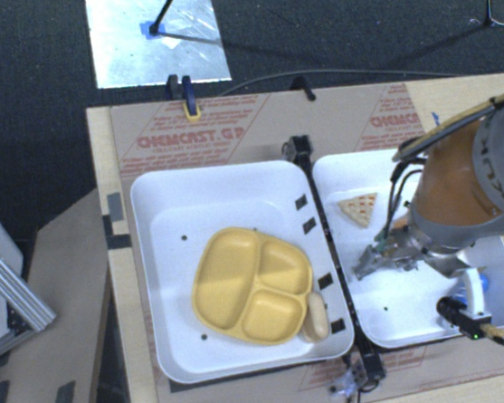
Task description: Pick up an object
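My arm [469,183] comes in from the right, grey with its orange band, and hangs over the right bin [377,331]. My claw [369,262] sits low over the white floor of that bin, near its left wall, pointing toward the divider between the two bins. I cannot tell from this angle how my claw is set, and I see nothing caught in it.

Just above my claw, in the upper left part of the same bin, lies a pizza slice [360,208]: a small flat wedge, pale tan along its crust edge with an orange-red face, its tip pointing down and to the right. It rests flat on the bin floor, apart from my claw though near it.

The left bin [163,253] holds a yellow divided tray [251,283], rounded at the corners, with three compartments and turned at a slant. Touching its lower right corner is a beige oblong piece [315,316], smooth and bread-like, lying against the bin's right wall.

Both bins stand side by side on a brown cardboard sheet [198,130] printed with red lettering, laid over the table [77,263]. A yellow clamp [189,99] grips the cardboard's far edge. Beyond it a shiny metal plate [154,35] lies on the dark floor.
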Motion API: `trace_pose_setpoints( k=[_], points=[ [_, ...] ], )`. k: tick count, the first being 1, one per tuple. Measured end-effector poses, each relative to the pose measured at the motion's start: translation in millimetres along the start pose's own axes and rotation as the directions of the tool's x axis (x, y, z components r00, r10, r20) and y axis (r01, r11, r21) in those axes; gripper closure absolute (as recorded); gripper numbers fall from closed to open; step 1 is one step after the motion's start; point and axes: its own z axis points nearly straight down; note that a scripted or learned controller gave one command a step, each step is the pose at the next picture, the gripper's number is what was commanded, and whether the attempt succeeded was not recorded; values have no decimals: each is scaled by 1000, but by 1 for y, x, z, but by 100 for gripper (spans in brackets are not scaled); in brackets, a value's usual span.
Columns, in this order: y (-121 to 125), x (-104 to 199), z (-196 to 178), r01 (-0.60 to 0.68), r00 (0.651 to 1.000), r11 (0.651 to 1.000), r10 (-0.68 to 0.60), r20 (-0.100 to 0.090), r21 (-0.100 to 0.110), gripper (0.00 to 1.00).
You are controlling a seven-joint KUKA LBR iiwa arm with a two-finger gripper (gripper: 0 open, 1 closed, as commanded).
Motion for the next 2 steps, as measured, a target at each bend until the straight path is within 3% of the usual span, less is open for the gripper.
trace_pose_setpoints(
  k=[1,2],
  points=[
    [2,-1,-13,1,1000,1000,-1,2,-6,100],
    [7,-1,-77,3,1000,1000,-3,3,-13,100]
  ],
)
